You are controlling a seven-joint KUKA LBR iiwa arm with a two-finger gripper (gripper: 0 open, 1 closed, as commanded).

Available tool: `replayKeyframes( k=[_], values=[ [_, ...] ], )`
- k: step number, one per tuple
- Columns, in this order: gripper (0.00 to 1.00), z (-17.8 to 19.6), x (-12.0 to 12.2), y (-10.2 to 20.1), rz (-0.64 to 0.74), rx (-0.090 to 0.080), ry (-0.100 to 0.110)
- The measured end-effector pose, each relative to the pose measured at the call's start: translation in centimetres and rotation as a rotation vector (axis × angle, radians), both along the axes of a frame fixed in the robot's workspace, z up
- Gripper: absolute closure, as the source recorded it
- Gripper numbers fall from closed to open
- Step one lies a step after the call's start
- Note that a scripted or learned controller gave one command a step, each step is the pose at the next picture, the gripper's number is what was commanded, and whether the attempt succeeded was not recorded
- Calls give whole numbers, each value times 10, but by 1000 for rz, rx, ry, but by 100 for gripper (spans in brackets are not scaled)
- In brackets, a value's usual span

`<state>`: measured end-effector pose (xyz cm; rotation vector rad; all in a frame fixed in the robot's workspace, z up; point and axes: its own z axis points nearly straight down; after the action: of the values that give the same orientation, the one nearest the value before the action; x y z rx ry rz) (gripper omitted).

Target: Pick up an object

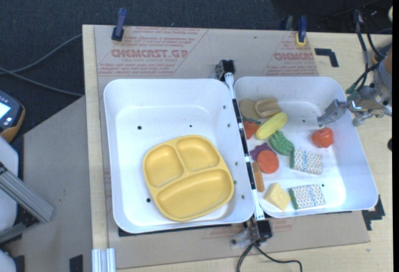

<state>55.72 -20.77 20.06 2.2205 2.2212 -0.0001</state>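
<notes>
The right bin [349,158] holds several toy foods. A red tomato [322,136] lies nearest my gripper [335,112], which hangs over the bin's far right corner, just above and right of the tomato. Further left are a yellow corn cob [272,125], a tan bread piece [260,107], a green vegetable [282,143] and a second red piece [269,163]. Two patterned blocks [308,161] [308,196] and a cheese wedge [278,196] lie toward the front. Nothing shows in the gripper.
The left bin [124,140] holds a yellow divided plate [188,177]. A black-clipped ridge [240,133] separates the bins. The arm's wrist [374,99] enters at the right edge, with cables above it. The bench board [156,52] surrounds both bins.
</notes>
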Motion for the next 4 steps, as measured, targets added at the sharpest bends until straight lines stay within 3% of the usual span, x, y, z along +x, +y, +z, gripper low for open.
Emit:
replayKeyframes(
  k=[1, 2, 3, 4],
  values=[
    [0, -106, -6, -12, 3, 6, 1],
    [100, -96, -6, -13, 2, 1, -1],
    [100, -117, 33, 48, 5, 3, -2],
    [0, -116, 31, 44, 0, 0, -1]
  ],
)
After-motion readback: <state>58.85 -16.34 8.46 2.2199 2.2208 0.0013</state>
